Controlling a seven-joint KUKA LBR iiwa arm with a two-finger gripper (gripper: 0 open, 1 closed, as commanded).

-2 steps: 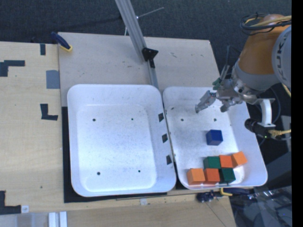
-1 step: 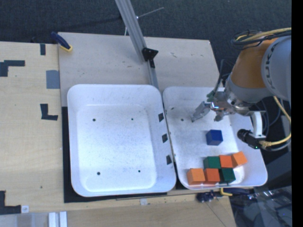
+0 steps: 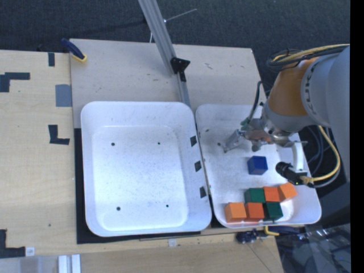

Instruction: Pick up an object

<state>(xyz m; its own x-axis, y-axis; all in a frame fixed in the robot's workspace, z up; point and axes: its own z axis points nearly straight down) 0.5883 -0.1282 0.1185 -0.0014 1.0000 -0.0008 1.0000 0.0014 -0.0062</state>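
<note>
1. Blue cube (image 3: 257, 165): lying alone on the floor of the right bin (image 3: 227, 124), right of centre in the frame, touching nothing.
2. Just up and left of it, gripper (image 3: 239, 141), low over the same bin, fingers spread apart, nothing between them; one finger reaching left toward the middle of the bin floor, the other nearer the cube but apart from it.
3. Above and right of the gripper, arm (image 3: 318, 90), grey with an orange band, entering from the right edge of the frame; yellow and black cables looped beside it.
4. Below the cube, at the lower end of the right bin, a cluster of blocks: orange block (image 3: 235, 211) furthest left, a second orange (image 3: 255, 210) just beside it, green block (image 3: 273, 210) to the right of those; behind them a green (image 3: 255, 195), an orange (image 3: 271, 194) and a tilted orange (image 3: 288, 191) at the right end, packed close and mostly touching.
5. Left bin (image 3: 88, 118), white and speckled, side by side with the right one, centre of the frame.
6. Metal bar (image 3: 162, 36) slanting down from the top centre to the gap between the bins.
7. Bench (image 3: 34, 152), pale wood with dark tape marks, at left; blue and yellow tool (image 3: 74, 49) at upper left.
</note>
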